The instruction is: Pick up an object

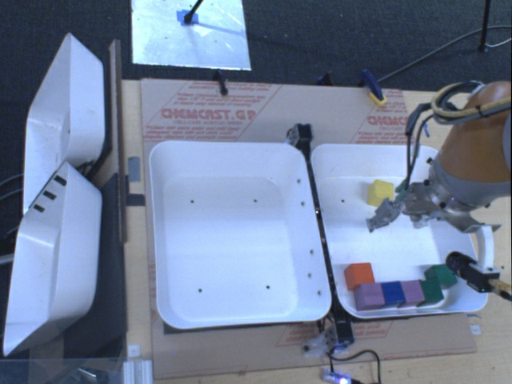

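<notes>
While over the right bin [336, 166], tool [382, 214] beside yellow block [381, 190]

Arm [478, 146] cut off at right edge; pincer [382, 215] fingers' gap too blurred to judge.

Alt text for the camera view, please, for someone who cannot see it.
A grey and orange robot arm reaches from the right over the right white bin, its gripper just below a yellow block. Orange, purple, blue, pink and green blocks line that bin's near edge.
</notes>
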Available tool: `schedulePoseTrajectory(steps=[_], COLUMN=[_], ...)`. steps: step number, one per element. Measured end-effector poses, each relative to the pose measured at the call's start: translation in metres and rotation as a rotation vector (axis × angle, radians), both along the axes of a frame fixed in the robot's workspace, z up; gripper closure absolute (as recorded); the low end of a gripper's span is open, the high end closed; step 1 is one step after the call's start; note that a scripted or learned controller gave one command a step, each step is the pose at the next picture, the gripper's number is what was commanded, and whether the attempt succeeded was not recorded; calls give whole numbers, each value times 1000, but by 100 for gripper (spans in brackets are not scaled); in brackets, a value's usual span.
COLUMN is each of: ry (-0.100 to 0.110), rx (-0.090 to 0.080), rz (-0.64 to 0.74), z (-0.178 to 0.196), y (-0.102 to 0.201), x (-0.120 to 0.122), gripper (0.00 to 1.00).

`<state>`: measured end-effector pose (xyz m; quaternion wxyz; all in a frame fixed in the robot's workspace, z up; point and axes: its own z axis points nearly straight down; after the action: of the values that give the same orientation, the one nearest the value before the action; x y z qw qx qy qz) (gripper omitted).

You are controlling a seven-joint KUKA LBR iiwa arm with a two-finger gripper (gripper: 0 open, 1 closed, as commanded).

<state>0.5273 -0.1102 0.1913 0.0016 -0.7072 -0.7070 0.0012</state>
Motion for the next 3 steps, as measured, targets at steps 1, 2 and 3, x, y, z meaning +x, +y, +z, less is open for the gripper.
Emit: schedulePoseTrajectory(steps=[1, 2, 3], ry=[-5, -1, -1], rx=[0, 0, 0], rz=[0, 0, -1], z=[2, -40, -86], y=[0, 0, -8], x=[1, -3, -5], gripper=[0, 0, 0])
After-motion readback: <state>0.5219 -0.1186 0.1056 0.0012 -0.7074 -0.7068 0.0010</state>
